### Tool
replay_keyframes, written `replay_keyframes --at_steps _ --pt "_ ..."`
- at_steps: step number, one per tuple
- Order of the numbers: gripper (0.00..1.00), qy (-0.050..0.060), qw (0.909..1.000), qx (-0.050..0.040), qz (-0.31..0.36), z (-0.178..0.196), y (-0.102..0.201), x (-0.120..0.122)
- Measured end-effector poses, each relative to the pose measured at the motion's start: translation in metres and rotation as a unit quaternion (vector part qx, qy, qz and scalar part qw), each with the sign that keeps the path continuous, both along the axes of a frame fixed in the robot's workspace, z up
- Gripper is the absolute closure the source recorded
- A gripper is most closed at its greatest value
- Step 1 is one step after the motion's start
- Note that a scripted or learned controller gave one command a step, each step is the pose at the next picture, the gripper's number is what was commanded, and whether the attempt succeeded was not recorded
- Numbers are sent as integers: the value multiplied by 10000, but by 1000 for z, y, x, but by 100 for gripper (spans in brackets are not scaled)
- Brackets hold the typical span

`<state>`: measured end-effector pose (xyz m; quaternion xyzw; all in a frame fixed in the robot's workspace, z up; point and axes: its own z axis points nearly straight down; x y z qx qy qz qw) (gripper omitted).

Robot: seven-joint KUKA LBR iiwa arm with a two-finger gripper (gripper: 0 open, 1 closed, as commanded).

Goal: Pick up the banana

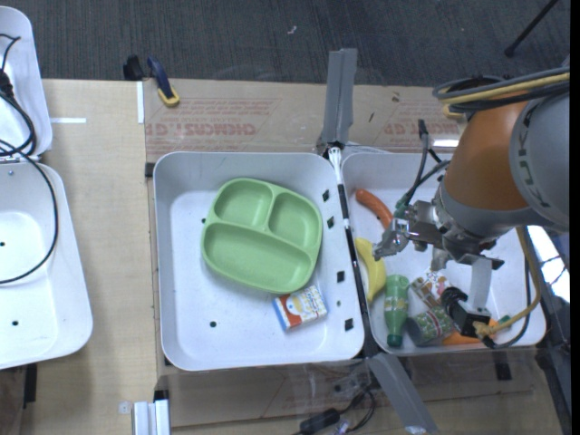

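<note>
The banana (371,267) is yellow and lies along the left wall of the right bin (535,333), near its middle. My gripper (393,240) hangs low in that bin, just right of the banana's upper end and close above it. The grey arm with its orange band (489,166) covers much of the bin's right side. Nothing shows as held in the gripper.
An orange carrot (373,207) lies behind the banana; a green bottle (395,308) and crumpled packets (433,308) lie in front. The left bin (172,270) holds a green divided plate (263,234) and a small carton (300,308). The divider wall (349,261) runs beside the banana.
</note>
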<state>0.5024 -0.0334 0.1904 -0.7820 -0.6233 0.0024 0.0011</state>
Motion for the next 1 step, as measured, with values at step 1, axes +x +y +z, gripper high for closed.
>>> replay_keyframes --at_steps 1 --pt "0 -1 10000 1 0 0 0 0"
